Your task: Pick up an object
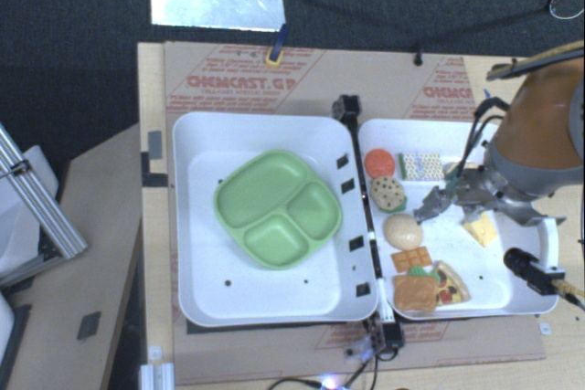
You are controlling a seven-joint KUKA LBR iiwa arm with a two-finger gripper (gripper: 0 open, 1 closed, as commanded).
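My gripper hangs over the middle of the right bin, reaching in from the right. It is just right of a speckled cookie and above and to the right of a pale egg-shaped piece. A yellow cheese wedge lies just below the wrist. I see nothing held in the gripper.
The right bin also holds a red tomato, a sprinkled white cracker, an orange waffle square, a toast piece and a pizza slice. A green divided plate lies in the left bin.
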